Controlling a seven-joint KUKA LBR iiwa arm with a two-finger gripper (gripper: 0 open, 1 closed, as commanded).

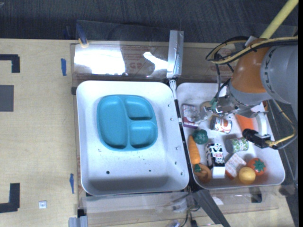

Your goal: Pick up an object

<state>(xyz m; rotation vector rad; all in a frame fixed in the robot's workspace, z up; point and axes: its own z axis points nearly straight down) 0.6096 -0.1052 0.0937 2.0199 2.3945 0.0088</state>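
The robot's hand hangs low in the right bin above a toy carrot and lemon, while a blue tray sits in the left bin.

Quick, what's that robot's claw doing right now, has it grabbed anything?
End effector: low over the right-hand shallow white bin among the small toys; whether it is open, closed or holding something cannot be told.
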